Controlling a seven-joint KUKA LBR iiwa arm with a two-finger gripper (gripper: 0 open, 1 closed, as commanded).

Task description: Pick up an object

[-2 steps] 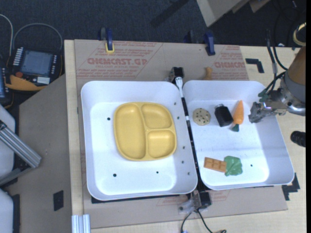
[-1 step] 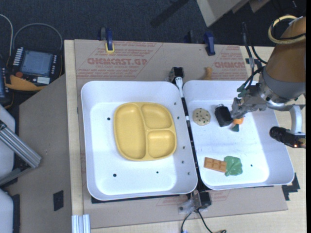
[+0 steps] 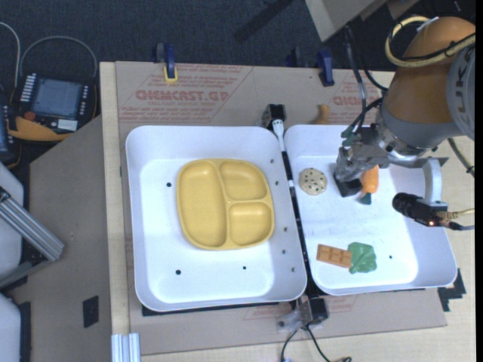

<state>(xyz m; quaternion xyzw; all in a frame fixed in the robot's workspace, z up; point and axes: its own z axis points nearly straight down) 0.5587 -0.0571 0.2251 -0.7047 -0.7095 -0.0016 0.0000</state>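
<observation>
Right bin, near to far: brown cracker touching green broccoli piece, speckled cookie, then small orange carrot-like toy, seemingly light, rigid and smooth, best taken across its narrow middle, lay beside the gripper, finger spread indiscernible.

Two white bins, one yellow divided plate, four small food toys

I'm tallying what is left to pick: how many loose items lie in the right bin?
4. A cookie near the bin's left wall, an orange piece beside the gripper, and a cracker touching a green item at the front. The arm may hide more.
</observation>
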